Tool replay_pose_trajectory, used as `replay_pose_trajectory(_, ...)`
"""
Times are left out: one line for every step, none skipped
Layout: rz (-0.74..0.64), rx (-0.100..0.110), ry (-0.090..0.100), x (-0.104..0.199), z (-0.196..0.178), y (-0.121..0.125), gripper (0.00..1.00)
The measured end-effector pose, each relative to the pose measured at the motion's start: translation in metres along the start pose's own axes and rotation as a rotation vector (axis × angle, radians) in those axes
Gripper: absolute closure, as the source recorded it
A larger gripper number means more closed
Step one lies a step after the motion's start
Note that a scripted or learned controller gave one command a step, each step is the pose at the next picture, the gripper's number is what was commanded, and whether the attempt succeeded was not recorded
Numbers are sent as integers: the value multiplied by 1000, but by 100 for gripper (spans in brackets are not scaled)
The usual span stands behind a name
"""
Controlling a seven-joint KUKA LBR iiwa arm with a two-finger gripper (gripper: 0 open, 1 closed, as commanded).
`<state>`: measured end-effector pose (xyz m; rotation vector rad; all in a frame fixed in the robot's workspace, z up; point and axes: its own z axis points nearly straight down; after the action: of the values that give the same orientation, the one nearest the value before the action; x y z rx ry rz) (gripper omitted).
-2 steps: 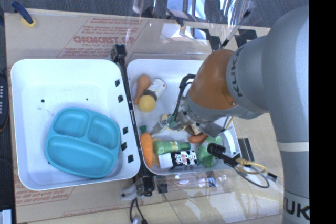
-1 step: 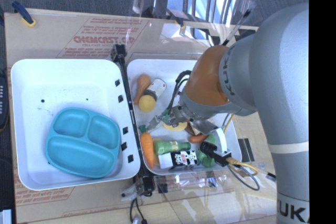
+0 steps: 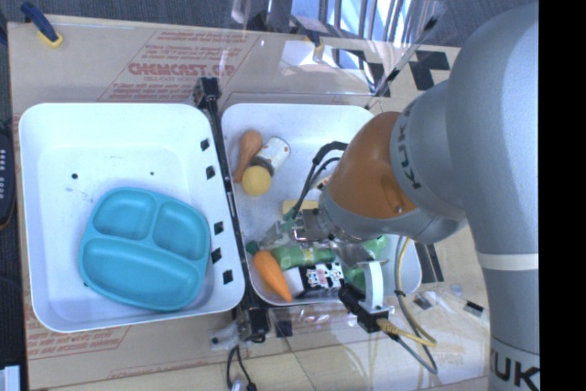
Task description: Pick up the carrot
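Observation:
The carrot (image 3: 272,276) is a small orange cone lying at the front left of the right bin (image 3: 302,116), its tip toward the front wall. My gripper (image 3: 322,274) hangs low in the same bin, just right of the carrot and close beside it. The grey wrist with its orange band (image 3: 371,179) covers most of it from above. Whether anything touches the carrot cannot be made out.
An orange-brown oblong item (image 3: 247,153), a yellow ball (image 3: 256,181) and a white cylinder (image 3: 274,150) lie at the right bin's back left. Green items (image 3: 302,249) sit under the wrist. The left bin (image 3: 55,142) holds a blue divided plate (image 3: 145,248).

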<state>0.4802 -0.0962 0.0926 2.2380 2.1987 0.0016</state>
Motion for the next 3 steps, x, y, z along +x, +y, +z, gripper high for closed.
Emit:
replay_pose_trajectory(-14, 1, -1, 1, -10, 1, 100)
replay_pose_trajectory(-13, -1, -5, -1, -11, 2, 0)
replay_pose_trajectory(695, 13, 1, 5, 2, 32, 0)
